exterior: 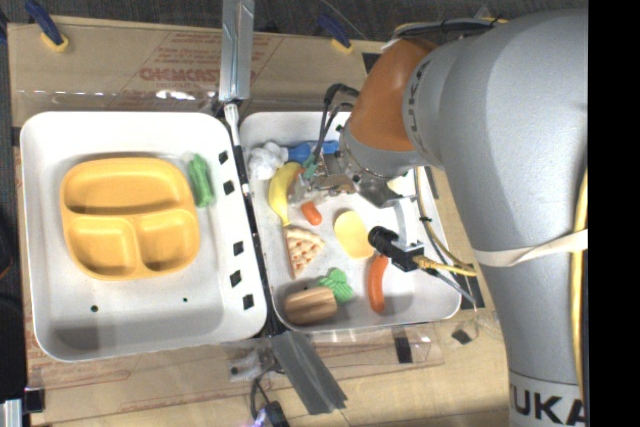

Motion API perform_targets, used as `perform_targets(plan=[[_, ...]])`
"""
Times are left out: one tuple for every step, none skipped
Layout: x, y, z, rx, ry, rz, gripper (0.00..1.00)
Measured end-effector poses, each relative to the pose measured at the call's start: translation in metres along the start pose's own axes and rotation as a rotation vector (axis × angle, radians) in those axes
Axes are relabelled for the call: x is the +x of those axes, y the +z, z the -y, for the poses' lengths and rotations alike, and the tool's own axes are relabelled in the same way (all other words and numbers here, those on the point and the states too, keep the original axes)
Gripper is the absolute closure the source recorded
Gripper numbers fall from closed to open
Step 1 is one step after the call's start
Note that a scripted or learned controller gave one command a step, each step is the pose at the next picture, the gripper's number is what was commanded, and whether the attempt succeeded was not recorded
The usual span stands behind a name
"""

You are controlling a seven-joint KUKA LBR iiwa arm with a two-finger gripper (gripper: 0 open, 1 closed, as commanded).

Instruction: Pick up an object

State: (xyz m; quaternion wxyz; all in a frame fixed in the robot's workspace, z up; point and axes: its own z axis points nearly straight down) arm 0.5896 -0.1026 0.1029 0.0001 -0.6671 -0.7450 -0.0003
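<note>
A grey arm with an orange band above its wrist reaches over the right bin of two shallow white bins sitting side by side on a cardboard-lined bench. Its gripper hangs low over the far part of that bin, just above a curved yellow banana and a small orange carrot piece; whether anything sits between its jaws cannot be told from this angle. Scattered on the bin's smooth floor are a triangular pizza slice, a round pale-yellow lemon, a glossy red-orange sausage, a brown bread roll touching a knobbly green vegetable, a crumpled white object and a blue piece. The left bin holds a moulded yellow three-compartment tray with a ridged green pickle just beside it.
</note>
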Motion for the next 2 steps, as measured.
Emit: perform_targets(plan=[[-0.009, -0.058, -0.014, 0.001, 0.151, 0.0, 1.0], [-0.01, -0.093, -0.024, 0.001, 0.206, 0.0, 1.0]])
